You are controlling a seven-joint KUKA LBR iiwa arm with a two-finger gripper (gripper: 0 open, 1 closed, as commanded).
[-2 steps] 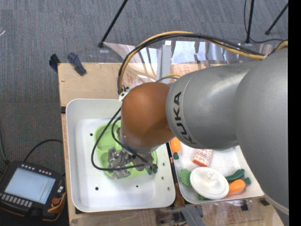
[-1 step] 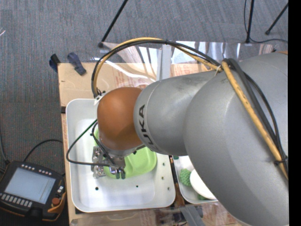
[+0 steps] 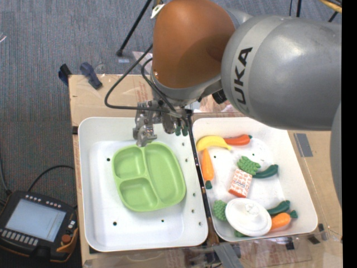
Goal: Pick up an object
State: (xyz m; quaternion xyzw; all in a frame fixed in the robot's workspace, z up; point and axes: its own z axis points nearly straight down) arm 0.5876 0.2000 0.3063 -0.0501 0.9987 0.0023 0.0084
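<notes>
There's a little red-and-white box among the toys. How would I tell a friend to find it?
Look in the right-hand white bin, the one crowded with toy food. Near its middle, above the white lidded pot, lies the small carton. It is the only boxy, red-and-white thing there; its neighbours are rounded vegetables.

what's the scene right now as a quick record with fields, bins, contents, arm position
left bin: holds a green divided plate with three compartments
right bin: holds a banana, a carrot, a red-and-white carton, a white lidded dish and other toy vegetables
arm: reaches in from the right, orange band above the wrist
gripper: over the far edge of the left bin, just beyond the plate's far rim
jaws: state cannot be told
held object: none seen between the jaws
</notes>
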